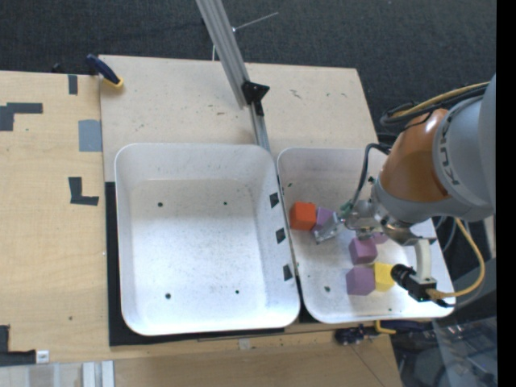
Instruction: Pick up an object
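The gripper (326, 230) is low inside the right bin (322, 164), and its fingers appear a little apart, on either side of a small purple block (325, 217). It is not clear that they grip it; the block seems to rest on the bin floor. Touching this block on its left is an orange cube (303, 215). 2 more purple cubes lie near: 1 (363, 251) under the wrist and 1 (359, 280) lower, beside a yellow piece (384, 276). The left bin (129, 168) is next to it.

The main risk is likely the orange cube. Because it touches the small block, closing fingers could push both things away, or catch only a corner, and the block would slip out when the arm (419, 168) lifts. The bin wall is also near, so the pushed cube may jam there.
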Robot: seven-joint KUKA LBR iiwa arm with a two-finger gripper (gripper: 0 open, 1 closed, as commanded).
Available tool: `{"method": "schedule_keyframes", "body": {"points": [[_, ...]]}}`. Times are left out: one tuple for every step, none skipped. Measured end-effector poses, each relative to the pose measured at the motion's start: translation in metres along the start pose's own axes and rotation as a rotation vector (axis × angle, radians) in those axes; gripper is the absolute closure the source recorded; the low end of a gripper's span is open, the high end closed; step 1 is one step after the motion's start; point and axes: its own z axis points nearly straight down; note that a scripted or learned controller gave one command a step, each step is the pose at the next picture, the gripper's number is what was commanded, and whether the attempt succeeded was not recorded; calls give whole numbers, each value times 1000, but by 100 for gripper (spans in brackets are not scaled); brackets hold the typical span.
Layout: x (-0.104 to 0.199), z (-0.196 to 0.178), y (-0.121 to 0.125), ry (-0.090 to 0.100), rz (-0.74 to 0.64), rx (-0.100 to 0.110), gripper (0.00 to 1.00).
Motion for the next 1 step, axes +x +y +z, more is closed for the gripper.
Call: {"method": "schedule_keyframes", "body": {"points": [[0, -11, 0, 1, -1, 0, 100]]}}
